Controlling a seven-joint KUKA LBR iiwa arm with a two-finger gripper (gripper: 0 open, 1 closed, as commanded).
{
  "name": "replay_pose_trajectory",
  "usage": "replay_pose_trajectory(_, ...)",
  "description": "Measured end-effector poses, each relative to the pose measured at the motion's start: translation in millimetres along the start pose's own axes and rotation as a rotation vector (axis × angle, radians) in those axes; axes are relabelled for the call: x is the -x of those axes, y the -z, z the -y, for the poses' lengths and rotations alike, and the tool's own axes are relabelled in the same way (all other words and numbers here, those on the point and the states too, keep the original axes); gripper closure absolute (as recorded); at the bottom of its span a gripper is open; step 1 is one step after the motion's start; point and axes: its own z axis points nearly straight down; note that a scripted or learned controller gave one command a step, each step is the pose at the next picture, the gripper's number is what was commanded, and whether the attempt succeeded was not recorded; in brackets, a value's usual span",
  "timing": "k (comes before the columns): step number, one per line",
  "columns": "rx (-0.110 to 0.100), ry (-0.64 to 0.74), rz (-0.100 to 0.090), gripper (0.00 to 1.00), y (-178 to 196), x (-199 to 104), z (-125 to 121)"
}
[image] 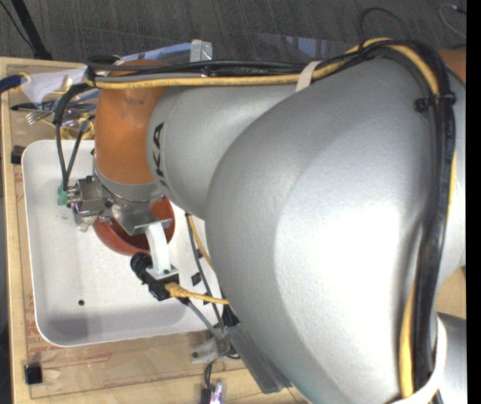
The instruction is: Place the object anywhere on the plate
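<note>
Plate (112, 236) — red, mostly hidden — lies directly beneath the pincer (105, 213), in the left bin (46, 225); I cannot tell the pincer's state.

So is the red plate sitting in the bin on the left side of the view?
Yes, the red plate lies in the left white bin, partly covered by the arm's wrist hanging over it.
</note>
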Motion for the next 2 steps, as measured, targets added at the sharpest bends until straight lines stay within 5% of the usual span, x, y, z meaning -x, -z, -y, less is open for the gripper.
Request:
replay_pose_trajectory(1, 0.000, -0.052, -0.002, 1.00, -1.9, 74.8, -53.9)
replay_pose_trajectory(2, 0.022, 0.101, 0.002, 1.00, -86.1, 2.8, -40.0)
